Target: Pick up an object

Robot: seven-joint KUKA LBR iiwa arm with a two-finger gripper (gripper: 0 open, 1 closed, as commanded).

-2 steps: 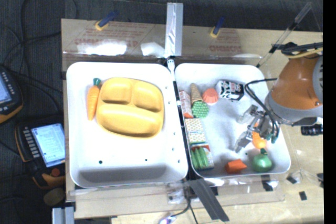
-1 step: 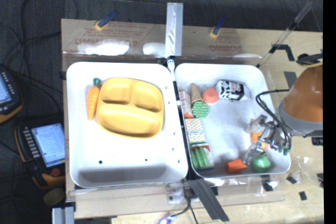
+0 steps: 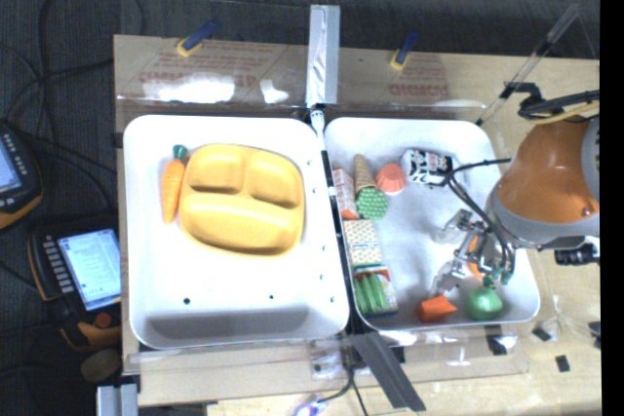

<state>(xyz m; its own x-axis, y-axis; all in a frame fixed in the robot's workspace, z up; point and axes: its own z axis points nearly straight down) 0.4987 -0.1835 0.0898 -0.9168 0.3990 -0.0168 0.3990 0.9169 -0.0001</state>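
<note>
**End effector low in right bin, near corner**

End effector [image 3: 470, 263] sits just above the green ball [image 3: 485, 304] and orange block [image 3: 438, 309] in the right bin [image 3: 429, 133]. You can't tell its opening from this slant. Ball lies just toward you; the block is left of it.

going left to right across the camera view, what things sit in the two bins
carrot → yellow tray → green-dotted ball → pink ball → black and white toy → hand → green ball

No readable text

Faint red print on the clear sheet [image 3: 292, 73] and the lit handheld screen [image 3: 90, 266] are too blurred to read.
</note>
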